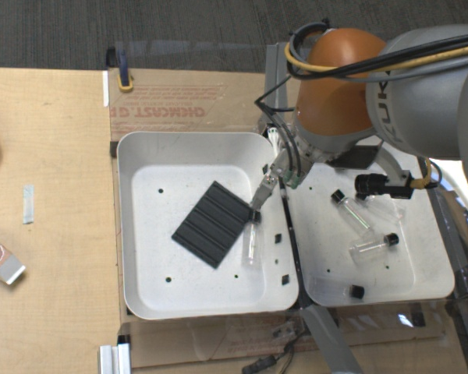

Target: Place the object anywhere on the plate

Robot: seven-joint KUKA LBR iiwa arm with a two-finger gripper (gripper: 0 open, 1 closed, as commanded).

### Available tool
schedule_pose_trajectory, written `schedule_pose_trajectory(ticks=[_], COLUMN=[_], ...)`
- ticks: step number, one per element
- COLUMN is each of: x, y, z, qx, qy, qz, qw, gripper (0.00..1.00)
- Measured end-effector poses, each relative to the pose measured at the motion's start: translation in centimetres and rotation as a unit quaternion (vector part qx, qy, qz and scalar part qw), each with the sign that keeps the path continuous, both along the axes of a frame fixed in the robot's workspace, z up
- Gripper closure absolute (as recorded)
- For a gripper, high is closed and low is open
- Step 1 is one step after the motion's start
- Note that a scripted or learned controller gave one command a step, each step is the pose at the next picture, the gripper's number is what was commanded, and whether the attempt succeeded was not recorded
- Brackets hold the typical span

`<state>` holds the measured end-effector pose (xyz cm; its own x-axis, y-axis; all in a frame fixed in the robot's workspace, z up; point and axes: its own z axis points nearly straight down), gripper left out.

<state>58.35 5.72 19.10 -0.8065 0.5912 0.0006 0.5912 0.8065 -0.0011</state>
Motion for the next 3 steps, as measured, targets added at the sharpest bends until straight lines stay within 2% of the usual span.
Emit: schedule_pose_trajectory(ticks=[1,2,3], x=[5.76,5.90,5.90], y=[2.36,2.19,2.17], z=[5.52,6.48,6.47], qx=[0.0003,0.0005,0.0004], qy=[-0.003,-0.005,-0.005], qz=[0.185,0.183,0.183], qw=[0.9827,0.9831,0.9831], gripper=[0.00,1.00,0.00])
